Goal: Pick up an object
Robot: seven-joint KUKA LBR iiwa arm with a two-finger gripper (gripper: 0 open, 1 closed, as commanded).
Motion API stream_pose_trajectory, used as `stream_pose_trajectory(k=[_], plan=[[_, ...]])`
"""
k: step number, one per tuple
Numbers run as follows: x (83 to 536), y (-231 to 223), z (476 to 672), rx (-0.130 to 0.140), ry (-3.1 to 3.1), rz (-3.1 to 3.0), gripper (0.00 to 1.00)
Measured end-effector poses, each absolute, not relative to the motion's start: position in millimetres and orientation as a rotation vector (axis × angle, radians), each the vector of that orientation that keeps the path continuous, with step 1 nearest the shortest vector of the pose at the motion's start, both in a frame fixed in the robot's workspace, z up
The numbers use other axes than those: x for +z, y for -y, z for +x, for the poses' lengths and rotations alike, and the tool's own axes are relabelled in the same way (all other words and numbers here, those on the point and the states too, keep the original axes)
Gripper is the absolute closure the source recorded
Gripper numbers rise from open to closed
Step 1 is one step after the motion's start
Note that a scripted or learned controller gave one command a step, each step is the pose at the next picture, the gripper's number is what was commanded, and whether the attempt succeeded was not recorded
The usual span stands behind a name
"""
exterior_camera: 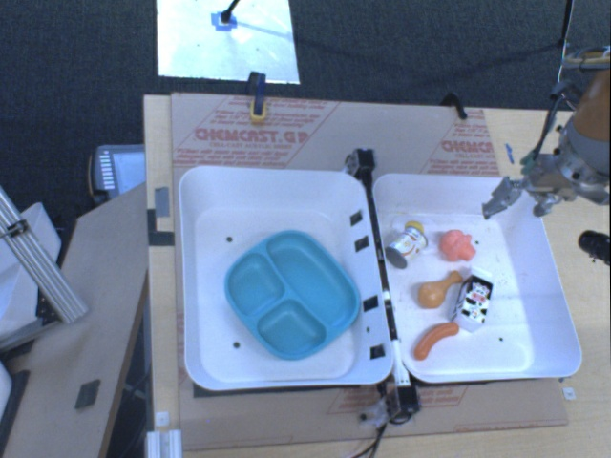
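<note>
The grey two-finger gripper (pixel 520 198), jaws spread and holding nothing, hangs over the right white bin's (pixel 549 256) far rim, apart from the glossy orange plastic sausage (pixel 435 340) near the front edge.

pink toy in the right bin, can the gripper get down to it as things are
Probably yes. The pink toy lies apart from the small can and the orange drumstick toy, with nothing over it. The gripper hangs above the right bin's upper right part, so the way down looks free.
</note>
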State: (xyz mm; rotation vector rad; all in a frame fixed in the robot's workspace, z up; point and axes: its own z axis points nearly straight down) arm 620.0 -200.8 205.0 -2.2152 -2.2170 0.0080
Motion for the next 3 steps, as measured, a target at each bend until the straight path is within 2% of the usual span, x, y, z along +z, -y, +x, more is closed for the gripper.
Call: stream_pose_trajectory(k=[1, 3], plan=[[211, 200, 622.7, -0.001, 2.226, -2.219, 0.00], [87, 196, 622.3, 0.002, 2.222, -2.217, 0.00]])
